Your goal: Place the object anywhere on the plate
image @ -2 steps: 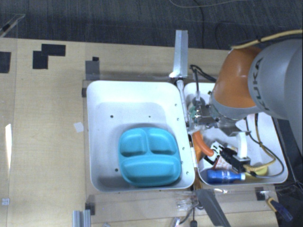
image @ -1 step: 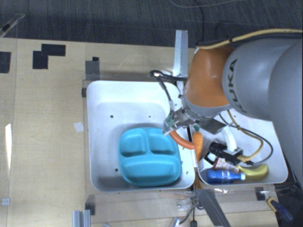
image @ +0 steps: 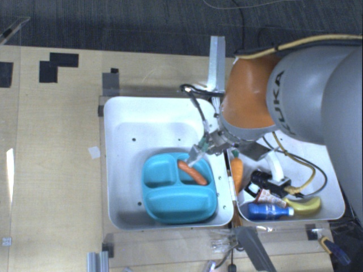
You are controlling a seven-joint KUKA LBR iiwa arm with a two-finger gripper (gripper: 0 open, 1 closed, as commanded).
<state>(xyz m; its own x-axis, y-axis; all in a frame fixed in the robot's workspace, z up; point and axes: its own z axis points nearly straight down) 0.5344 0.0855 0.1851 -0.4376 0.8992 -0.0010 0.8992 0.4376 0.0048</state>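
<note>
- Here's the end effector point(image: 198, 153), reaching down into the left bin point(image: 127, 152) and hovering right at the upper edge of the blue plate point(image: 170, 205).
- The orange carrot point(image: 194, 174) lies slantwise in the plate's upper right compartment. Its upper end sits just beneath the end effector and its lower end points toward the plate's right rim.
- Is it clenched or released? I cannot tell. The tip is small and blurred against the white bin, and it may be touching the carrot's upper end or just above it.
- By how things lie, the carrot rests on the plate, so the placing looks all but done.
- Handling call: this looks like a toy carrot, so I'd expect it to be light, stiff and not fragile.
- The skin looks smooth and the body is round and tapered, so it's likely to roll or squirt out of a pinch near the thin end.
- The best hold, I'd say, is across the thicker middle, square to its length, with the compartment ridge kept in mind.
- Over in the right bin point(image: 323, 177), well apart from the plate, sit a second carrot point(image: 236, 174), a blue bottle point(image: 267, 211) and a banana point(image: 305, 206).
- The pale surface point(image: 51, 152) stretches away on the left.
</note>
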